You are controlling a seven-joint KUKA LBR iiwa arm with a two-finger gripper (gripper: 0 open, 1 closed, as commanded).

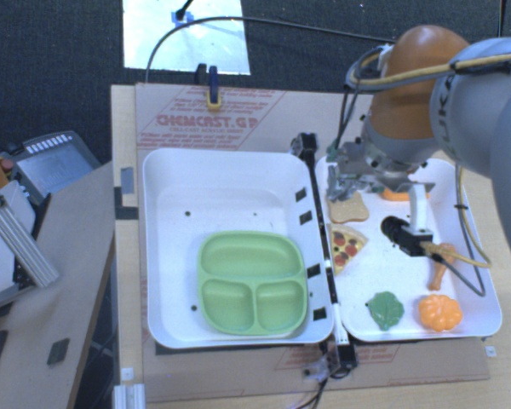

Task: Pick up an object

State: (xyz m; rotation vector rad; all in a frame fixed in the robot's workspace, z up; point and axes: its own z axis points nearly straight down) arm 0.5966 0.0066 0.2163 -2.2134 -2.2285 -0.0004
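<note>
Toast slice (349, 208), tan and flat, lies in the right bin (481, 313) toward its ten o'clock corner, directly beneath the gripper (347, 186), and looks the likeliest pick. Whether the gripper is spread or pressed together cannot be told from this view; the metal wrist hides that end. Nothing visibly sits in its grasp.

Risks, as a judgement: the toast is thin and lies flat on the floor of the bin, so a closing grip may skate over it. It also sits near the dividing wall at nine o'clock, which could catch the gripper. The pizza slice (346, 247) lies just beside it at six o'clock and could get nudged or taken instead.

The toast's long axis seems to run roughly from nine to three o'clock, though the gripper covers its upper edge, so I am unsure.

Elsewhere, a green divided plate (254, 281) rests in the left bin (166, 228), and broccoli (385, 309) and an orange fruit (440, 311) sit toward five o'clock.
</note>
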